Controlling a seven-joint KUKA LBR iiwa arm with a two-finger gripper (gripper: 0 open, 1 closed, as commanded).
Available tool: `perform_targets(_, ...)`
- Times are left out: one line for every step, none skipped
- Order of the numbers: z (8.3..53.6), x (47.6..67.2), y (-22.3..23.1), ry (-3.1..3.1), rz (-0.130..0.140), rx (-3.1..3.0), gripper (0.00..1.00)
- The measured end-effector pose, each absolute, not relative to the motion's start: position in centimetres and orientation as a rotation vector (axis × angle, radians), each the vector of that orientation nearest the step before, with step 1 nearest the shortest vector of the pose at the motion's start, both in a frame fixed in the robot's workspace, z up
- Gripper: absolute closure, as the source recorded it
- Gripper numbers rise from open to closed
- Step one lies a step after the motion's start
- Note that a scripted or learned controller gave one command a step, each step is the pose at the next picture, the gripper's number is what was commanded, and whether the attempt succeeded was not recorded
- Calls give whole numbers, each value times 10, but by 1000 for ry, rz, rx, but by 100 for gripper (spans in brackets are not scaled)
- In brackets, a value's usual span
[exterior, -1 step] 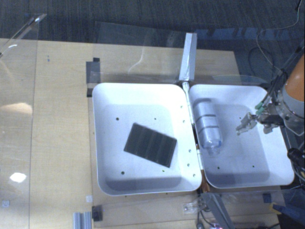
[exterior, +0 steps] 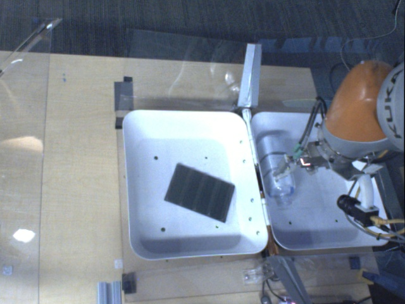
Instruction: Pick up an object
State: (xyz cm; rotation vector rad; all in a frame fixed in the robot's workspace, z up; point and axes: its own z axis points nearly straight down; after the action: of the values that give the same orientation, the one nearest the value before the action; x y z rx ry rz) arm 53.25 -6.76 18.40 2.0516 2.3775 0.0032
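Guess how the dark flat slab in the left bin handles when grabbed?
The slab looks thin and lies flat on the left bin, so the edges are probably hard to pinch. Ridged top suggests some grip. Straight edges hint it is stiff; it won't roll.

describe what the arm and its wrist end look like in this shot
The arm has a rounded orange band over a grey body with dark lettering at its edge. Thin dark cables run down the wrist, a small red light glows there, and a black connector with yellow wires hangs below.

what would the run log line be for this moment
arm: over right bin | gripper: beside clear bottle | left bin: dark flat pad | pick: not confirmed
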Motion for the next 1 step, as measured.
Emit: perform_targets(93,569,-91,2395,14,2017,0)
